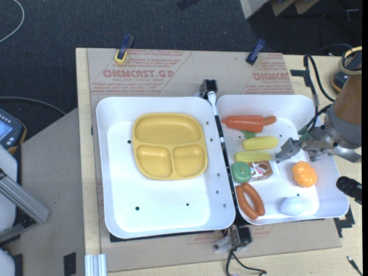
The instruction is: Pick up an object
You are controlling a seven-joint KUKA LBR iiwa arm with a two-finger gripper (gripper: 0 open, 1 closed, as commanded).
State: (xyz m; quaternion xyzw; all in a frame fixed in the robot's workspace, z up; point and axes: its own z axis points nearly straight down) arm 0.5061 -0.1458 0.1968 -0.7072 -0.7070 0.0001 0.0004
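Bearing two white bins — brown bench, dark floor.

- My arm runs off the right edge.
- The gripper fingertips are too blurry to read.
- Green toy mostly hides under the carrot.

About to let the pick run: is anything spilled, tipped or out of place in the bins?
Nothing stands out. The yellow divided plate sits flat in the left bin; the toy foods, including the carrot and orange, lie inside the right bin. The hand is over them.
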